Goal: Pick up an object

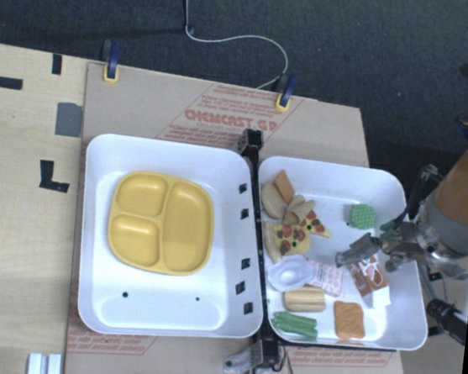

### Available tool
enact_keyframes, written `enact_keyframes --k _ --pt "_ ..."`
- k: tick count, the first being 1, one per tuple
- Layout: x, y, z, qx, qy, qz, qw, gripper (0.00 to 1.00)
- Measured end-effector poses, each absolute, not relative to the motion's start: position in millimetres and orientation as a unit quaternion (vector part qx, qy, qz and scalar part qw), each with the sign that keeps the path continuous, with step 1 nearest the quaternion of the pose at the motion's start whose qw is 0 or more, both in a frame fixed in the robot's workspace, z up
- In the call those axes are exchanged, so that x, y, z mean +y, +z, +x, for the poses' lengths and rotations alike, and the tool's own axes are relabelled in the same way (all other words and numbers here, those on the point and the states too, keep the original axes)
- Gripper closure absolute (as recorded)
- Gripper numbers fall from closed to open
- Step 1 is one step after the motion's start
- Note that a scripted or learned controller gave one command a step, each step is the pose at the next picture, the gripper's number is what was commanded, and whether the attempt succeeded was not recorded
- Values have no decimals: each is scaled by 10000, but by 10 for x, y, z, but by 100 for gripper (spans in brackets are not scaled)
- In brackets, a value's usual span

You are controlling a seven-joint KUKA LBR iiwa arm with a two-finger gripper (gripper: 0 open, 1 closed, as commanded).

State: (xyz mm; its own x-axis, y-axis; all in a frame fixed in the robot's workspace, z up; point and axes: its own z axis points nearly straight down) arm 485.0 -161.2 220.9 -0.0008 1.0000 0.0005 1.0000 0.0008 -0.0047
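- Arm position: the grey arm enters from the right of the camera view, its orange band at the frame's right side, and the gripper (361, 255) hangs over the right bin (386, 185), in that bin's right half.
- Fingers: dark finger parts point left and slightly down in the view, toward the bin's middle. Whether they stand wide or narrow cannot be told from this angle, and nothing is seen clearly between them.
- Nearest candidate: a small red-and-white packet (370, 277) lies just beside and below the gripper tip, touching or nearly under it. Contact cannot be confirmed.
- Other candidates in the right bin: a green scrubby piece (363, 216) up and slightly left of the gripper; an orange cracker-like slab (350, 320) toward the near wall; a hot-dog bun (304, 299) and a green bean pod (294, 323) to the lower left; a pizza slice (309, 224) well to the left.
- Key relation: judged from the layout, the packet is the likeliest target. It lies toward the bin's near right corner from the tip, with its long axis running diagonally from upper left to lower right.
- Left bin (96, 207): holds a yellow divided plate (162, 222), well apart from the gripper.
- Task status: no object appears lifted; the pick is not yet done.
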Motion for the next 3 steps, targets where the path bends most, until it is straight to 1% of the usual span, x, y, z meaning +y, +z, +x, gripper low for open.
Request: enact_keyframes --k 1,2,3 --pt "-1272 833 4877 -7061 18 -7082 -16 0" --pt "-1087 882 5567 -7061 31 -7080 -86 0" --pt "-1089 879 6092 -7066 87 -7076 -10 0"
